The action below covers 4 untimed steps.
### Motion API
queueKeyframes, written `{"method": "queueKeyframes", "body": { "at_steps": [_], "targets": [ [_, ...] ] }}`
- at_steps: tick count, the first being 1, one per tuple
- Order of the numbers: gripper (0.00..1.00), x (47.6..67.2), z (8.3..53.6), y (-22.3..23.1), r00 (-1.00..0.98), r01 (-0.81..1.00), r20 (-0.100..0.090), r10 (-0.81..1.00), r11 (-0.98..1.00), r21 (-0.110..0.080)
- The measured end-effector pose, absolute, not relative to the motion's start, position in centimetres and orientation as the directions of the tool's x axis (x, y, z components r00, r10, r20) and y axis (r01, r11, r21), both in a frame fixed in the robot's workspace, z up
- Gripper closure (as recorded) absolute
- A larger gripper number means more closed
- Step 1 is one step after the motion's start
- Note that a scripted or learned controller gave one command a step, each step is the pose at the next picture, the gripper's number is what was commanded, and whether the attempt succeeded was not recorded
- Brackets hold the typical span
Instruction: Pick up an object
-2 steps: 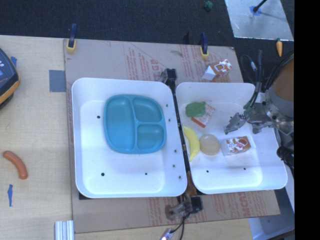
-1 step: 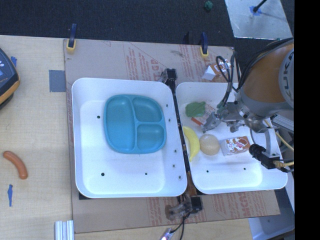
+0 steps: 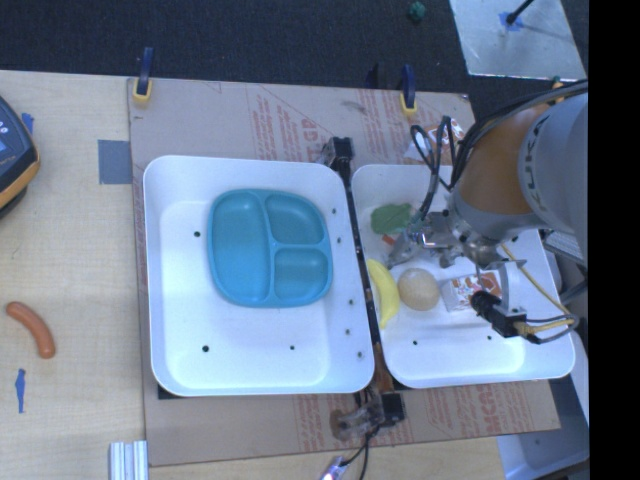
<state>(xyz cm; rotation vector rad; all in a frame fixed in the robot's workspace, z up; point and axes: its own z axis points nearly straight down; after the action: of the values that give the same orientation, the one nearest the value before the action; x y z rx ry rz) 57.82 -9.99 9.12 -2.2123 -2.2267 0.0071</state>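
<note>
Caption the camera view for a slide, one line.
KUKA arm's gripper low in the right bin beside a banana, pale round object and green item; blue divided plate in the left bin.

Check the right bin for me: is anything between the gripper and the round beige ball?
Nothing visible. The gripper sits low in the right bin, just above the beige ball, with bare bin floor between them. The banana touches the ball's left side, and a green piece lies left of the gripper.
</note>
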Motion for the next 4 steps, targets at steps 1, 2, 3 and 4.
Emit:
{"method": "queueKeyframes", "body": {
  "at_steps": [1,2,3,4],
  "targets": [
    [0.00,62.8,9.2,-9.6,-0.003,1.000,0.001,1.000,0.003,-0.002],
    [0.00,57.0,9.2,-9.5,-0.005,1.000,-0.001,1.000,0.005,-0.004],
    [0.00,63.9,9.2,-9.8,-0.003,1.000,0.000,1.000,0.003,-0.002],
    [1.00,64.1,10.7,-10.0,-0.006,1.000,-0.002,1.000,0.006,0.003]
  ]
}}
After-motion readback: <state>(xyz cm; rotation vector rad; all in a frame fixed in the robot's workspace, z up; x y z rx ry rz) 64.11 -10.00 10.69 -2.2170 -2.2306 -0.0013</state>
